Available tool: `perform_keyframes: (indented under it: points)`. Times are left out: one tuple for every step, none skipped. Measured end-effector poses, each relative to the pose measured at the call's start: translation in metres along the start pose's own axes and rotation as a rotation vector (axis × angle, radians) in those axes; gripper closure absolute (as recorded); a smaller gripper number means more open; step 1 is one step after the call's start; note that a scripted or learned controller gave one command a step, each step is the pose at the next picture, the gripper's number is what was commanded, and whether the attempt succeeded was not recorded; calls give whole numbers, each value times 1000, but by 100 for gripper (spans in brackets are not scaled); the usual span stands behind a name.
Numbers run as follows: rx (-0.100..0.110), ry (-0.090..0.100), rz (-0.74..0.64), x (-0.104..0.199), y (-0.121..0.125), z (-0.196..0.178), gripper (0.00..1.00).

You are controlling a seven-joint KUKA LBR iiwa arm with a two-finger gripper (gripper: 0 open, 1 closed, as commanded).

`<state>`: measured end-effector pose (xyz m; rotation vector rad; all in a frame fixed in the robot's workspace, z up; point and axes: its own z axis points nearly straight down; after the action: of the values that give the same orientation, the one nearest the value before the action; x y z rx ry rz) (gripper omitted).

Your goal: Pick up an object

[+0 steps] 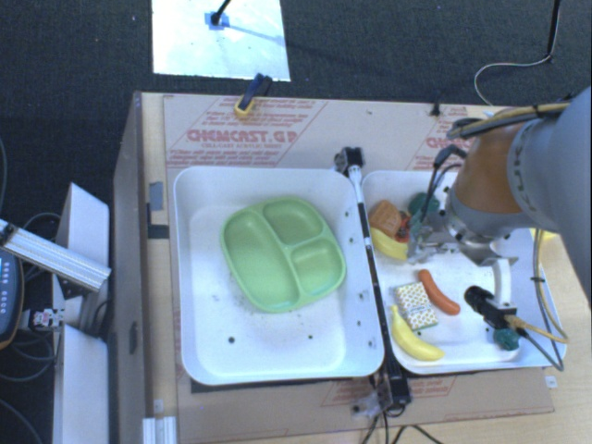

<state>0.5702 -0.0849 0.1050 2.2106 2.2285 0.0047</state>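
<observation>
The right bin [462,354] holds several toy foods. A brown-orange piece [388,217] lies at its left side, with a yellow banana [388,244] just below it. An orange sausage [438,291] lies in the middle, beside a checkered cracker-like block [416,304]. A second banana [413,337] rests near the front wall. My gripper [419,240] hangs low over the bin's left half, just right of the upper banana and above the sausage. I see nothing held in it.
The left bin [199,340] carries a green divided plate [282,252]. A black rail [365,257] runs between the two bins. The arm's orange band [488,169] and grey body cover the right bin's back right part.
</observation>
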Motion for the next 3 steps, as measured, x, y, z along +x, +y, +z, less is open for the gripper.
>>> perform_keyframes:
  points:
    - [0,0,0,0,0,0,0]
    - [2,-1,4,-3,54,20,0]
    - [4,-1,0,-4,54,9,100]
